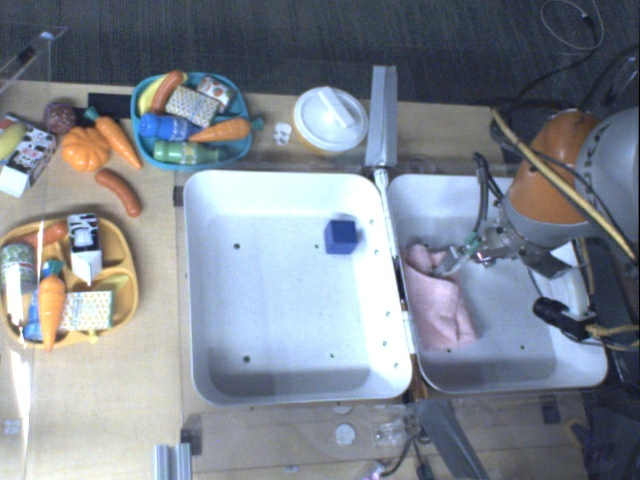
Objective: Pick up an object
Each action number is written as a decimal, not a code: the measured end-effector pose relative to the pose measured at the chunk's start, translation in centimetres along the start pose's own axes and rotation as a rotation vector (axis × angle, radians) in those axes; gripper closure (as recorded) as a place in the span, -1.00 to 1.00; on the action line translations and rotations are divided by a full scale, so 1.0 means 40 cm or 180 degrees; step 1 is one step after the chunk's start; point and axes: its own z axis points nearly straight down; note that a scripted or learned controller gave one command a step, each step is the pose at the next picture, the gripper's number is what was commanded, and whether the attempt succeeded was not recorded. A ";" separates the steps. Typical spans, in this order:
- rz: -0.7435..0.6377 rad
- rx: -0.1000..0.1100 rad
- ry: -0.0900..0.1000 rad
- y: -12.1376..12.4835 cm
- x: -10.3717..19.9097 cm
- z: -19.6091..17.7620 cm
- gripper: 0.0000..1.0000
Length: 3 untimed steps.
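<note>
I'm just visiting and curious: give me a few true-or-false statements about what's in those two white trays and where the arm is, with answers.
1. A blue cube lies in the left bin. True.
2. A pink cloth lies in the right bin. True.
3. The gripper is over the left bin. False: it is over the right bin, near the pink cloth.
4. The blue cube sits on the pink cloth. False: they lie in separate bins.

My arm (pixel 590 183): grey rounded housing, glossy orange band (pixel 555 163) above the wrist. Yellowish hose (pixel 560 173) plus thin black cables run across the band. Small metal gripper (pixel 470 255) at the tip, silver hardware with dark wiring around it. Black bracket-like part (pixel 560 318) below the wrist.
</note>
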 end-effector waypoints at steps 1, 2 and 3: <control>0.0008 -0.0007 -0.0010 0.086 0.053 -0.001 -1.00; -0.0519 -0.0011 -0.0006 -0.071 0.041 -0.002 -1.00; -0.0524 -0.0026 -0.0006 -0.063 0.043 -0.027 1.00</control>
